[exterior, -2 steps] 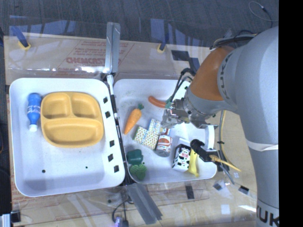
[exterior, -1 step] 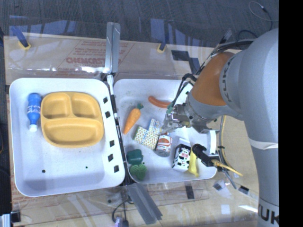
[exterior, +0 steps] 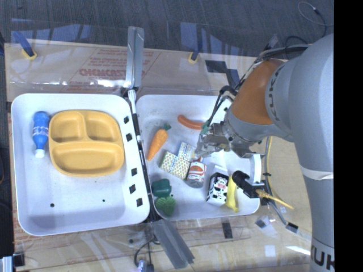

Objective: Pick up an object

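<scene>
Orange-banded and bulky, the arm leans over the right bin (exterior: 170, 101), its gripper (exterior: 205, 146) low among the clutter. From where I stand I can't make out how the tool is set, or whether anything is in it. Just below it sits a small can (exterior: 196, 173); beside that, toward the divider, a patterned box (exterior: 177, 162) and a carrot (exterior: 157, 143). A sausage (exterior: 189, 122) lies just behind the tool, a cow-print carton (exterior: 217, 189) and a banana (exterior: 231, 194) in front. I'd say: choose one item, the can looks handiest, centre squarely over it, and descend straight so neighbours aren't nudged.
</scene>
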You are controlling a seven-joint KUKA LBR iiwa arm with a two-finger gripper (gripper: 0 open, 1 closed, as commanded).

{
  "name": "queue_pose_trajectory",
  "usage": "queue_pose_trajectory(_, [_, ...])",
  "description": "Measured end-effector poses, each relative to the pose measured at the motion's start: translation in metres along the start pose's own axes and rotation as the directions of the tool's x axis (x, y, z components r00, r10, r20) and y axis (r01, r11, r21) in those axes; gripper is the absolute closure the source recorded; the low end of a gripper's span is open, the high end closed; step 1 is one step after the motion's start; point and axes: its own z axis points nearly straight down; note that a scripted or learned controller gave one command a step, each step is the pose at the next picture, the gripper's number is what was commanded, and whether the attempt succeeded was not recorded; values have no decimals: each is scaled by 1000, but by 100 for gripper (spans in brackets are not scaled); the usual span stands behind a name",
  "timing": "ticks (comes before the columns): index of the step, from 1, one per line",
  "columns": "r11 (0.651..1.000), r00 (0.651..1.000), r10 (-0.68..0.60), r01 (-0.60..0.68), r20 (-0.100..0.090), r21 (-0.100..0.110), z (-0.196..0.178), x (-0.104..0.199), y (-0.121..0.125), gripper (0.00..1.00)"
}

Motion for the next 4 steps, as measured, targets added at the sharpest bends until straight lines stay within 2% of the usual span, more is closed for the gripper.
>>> queue_pose_trajectory(1, [1000,1000,7,-7,0,-18,49,-24,-7,100])
queue_pose_trajectory(2, [1000,1000,9,-9,4,-18,51,-26,-7,0])
queue_pose_trajectory(3, [1000,1000,3,-3,0,-15,41,-24,-7,100])
queue_pose_trajectory(4, [1000,1000,3,-3,0,-15,41,-24,-7,0])
